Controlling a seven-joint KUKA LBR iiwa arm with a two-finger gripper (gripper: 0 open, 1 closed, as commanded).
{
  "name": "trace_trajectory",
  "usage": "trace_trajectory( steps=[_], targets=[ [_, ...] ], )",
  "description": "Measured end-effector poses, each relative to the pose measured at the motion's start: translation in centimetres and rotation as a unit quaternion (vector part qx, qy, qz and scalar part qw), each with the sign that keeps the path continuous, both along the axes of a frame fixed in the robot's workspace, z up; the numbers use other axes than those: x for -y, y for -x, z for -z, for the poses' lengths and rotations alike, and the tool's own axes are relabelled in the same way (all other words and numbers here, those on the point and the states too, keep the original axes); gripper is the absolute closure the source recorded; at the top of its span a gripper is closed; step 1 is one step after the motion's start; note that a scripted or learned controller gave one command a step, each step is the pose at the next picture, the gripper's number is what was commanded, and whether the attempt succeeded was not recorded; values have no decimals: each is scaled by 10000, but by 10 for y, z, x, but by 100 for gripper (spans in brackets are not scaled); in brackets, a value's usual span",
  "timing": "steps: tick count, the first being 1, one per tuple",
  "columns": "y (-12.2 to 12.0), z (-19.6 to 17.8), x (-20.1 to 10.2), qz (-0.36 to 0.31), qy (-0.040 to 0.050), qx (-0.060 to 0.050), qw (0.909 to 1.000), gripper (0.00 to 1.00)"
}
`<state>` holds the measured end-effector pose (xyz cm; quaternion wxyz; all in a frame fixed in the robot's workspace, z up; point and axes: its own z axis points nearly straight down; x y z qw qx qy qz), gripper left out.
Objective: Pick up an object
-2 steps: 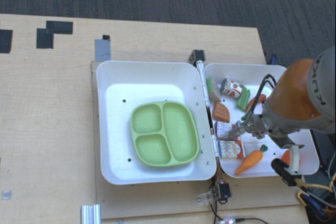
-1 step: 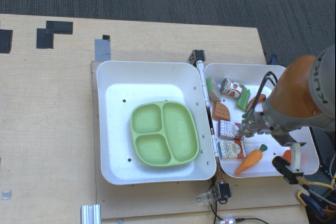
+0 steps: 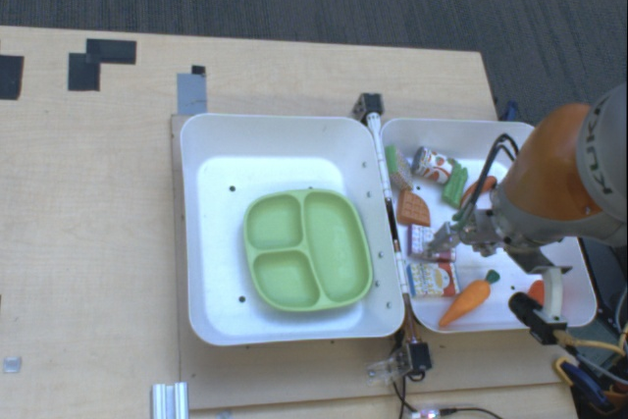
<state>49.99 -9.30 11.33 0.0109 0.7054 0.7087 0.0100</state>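
Desk point(image 3: 88, 240): light wood, bearing two shallow white bins side by side.

Left bin point(image 3: 211, 147): holds one green divided plate point(image 3: 308, 250) with three compartments, set towards the bin's near right corner.

Right bin point(image 3: 569, 304): holds small toy food items. An orange carrot point(image 3: 465, 301) with a green top lies near the near edge. A flat printed packet point(image 3: 431, 281) lies just left of the carrot, by the bin's left wall. A brown wedge-shaped piece point(image 3: 414, 208) lies farther back along that left wall. A small can-like item point(image 3: 433, 163) and a green piece point(image 3: 456, 183) sit towards the far left corner.

Arm point(image 3: 564, 177): grey with an orange band, reaching in over the right bin.

End effector point(image 3: 444, 241): low over the bin's left half, just above the printed packet. Whether it is spread or closed cannot be told; nothing is visibly held.
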Motion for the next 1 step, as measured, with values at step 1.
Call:
trace_trajectory(
  steps=[1],
  targets=[
    [-1, -10, -1, -8, 0, 19, 10000, 100]
  ],
)
